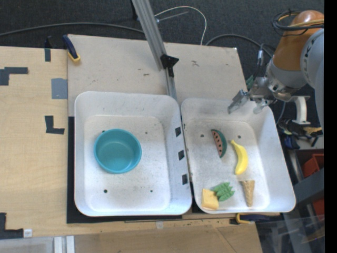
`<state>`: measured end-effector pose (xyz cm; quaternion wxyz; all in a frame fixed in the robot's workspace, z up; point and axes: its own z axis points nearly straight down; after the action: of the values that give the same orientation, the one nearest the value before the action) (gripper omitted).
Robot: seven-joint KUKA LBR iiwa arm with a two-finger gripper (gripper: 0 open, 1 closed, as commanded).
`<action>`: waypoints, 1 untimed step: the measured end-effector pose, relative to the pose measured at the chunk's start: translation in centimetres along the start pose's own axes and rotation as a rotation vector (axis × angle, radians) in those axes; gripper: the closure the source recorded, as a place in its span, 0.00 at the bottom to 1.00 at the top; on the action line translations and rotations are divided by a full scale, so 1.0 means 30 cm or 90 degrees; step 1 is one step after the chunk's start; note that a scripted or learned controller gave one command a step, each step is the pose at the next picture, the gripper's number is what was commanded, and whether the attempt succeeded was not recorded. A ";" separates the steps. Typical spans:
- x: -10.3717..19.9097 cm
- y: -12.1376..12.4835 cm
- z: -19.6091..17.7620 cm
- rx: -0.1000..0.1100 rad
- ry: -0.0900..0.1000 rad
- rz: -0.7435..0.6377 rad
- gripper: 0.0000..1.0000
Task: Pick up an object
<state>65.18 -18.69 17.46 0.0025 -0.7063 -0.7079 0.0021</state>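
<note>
My gripper point(247, 106) hangs over the back right corner of the right bin point(196, 109), its fingers spread open with nothing between them. In that bin, in front of the gripper, lie a watermelon slice point(218, 142), a yellow banana point(240, 157), an ice cream cone point(248, 192), a green leafy toy point(224, 191) and a yellow cheese wedge point(209, 200). A teal bowl point(118, 151) sits in the left bin point(84, 109).
A metal pole point(152, 30) slants down to the ridge between the bins. Cables run over the dark floor at the back. A wooden board point(26, 136) with grey tape marks lies to the left of the bins.
</note>
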 end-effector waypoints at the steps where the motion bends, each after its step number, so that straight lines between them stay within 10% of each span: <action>1: 0.016 -0.034 0.188 0.000 0.000 0.000 0.00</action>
<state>64.11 -18.22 11.82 0.0025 -0.7064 -0.7078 0.0023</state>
